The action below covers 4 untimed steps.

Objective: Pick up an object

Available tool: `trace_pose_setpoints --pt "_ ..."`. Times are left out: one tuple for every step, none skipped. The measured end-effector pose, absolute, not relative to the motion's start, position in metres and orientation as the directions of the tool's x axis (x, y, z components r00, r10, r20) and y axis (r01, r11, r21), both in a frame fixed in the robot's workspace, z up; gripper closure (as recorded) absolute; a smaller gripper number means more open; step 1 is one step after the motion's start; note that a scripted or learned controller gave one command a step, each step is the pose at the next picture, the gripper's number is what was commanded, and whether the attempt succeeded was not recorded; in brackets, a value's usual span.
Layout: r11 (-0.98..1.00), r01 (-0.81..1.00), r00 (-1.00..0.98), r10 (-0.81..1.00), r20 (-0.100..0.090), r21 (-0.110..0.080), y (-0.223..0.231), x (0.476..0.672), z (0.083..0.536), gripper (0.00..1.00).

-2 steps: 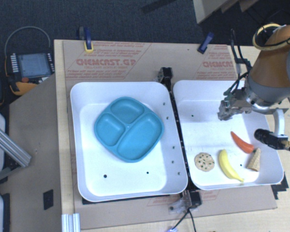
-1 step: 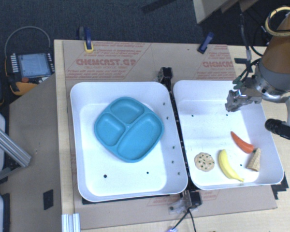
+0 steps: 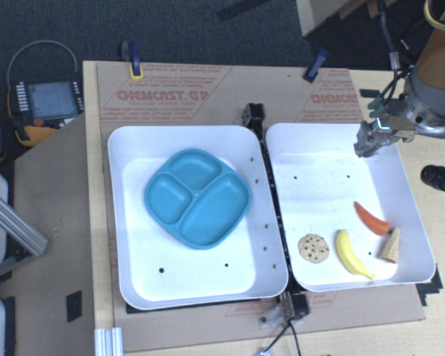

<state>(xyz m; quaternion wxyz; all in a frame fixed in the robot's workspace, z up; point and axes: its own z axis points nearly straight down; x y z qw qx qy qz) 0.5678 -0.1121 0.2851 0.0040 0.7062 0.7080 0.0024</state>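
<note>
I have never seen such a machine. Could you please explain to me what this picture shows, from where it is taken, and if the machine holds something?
One camera, fixed above a bench, looks down at a slant. The grey machine at the right is a robot arm; its gripper hangs over the far end of the right bin. I cannot tell how its fingers are set, and nothing shows between them. Near that bin's front lie a cookie, a banana, an orange carrot-like piece and a small tan wedge. The left bin holds a blue divided plate. The arm's job is to pick up an object.
</note>
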Motion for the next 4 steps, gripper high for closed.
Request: trace_pose_setpoints --pt "0.001 1.000 -0.001 1.000 -0.002 0.005 -0.112 0.569 0.300 1.00" --pt "0.006 1.000 -0.006 1.000 0.002 -0.001 -0.054 0.579 0.293 1.00" --pt "0.006 1.000 -0.006 1.000 0.003 -0.004 0.000 0.575 0.281 1.00" --pt "0.006 1.000 -0.006 1.000 0.002 -0.005 0.057 0.577 0.267 1.00"
